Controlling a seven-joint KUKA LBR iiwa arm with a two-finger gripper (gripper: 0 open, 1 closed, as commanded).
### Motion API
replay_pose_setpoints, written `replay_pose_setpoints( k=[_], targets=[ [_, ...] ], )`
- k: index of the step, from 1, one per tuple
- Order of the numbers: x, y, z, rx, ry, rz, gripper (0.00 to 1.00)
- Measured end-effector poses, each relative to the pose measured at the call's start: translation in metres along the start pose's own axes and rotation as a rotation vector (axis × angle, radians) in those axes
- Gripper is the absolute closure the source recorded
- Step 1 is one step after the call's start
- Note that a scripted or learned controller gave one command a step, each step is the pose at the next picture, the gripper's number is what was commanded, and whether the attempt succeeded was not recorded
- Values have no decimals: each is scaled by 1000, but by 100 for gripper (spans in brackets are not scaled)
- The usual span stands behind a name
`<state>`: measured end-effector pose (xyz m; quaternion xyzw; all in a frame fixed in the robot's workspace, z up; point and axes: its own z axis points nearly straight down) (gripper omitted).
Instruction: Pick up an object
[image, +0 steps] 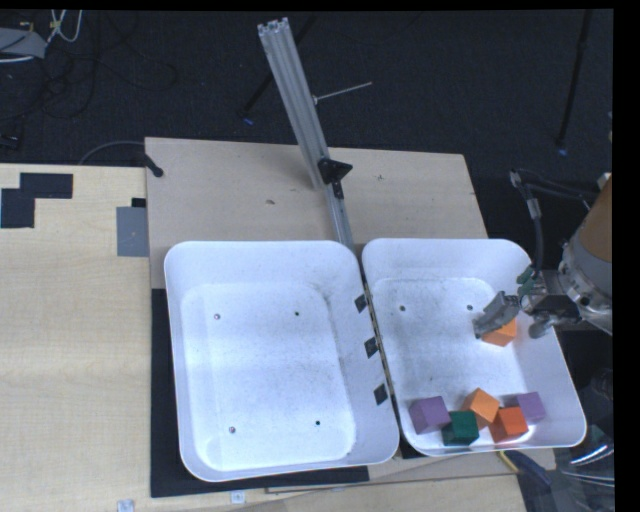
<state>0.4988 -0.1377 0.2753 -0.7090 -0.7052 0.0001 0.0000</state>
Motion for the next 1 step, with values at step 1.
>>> replay_pose_setpoints(
  k=[1],
  targets=[
    [0,0,0,0,0,1,0]
  ],
)
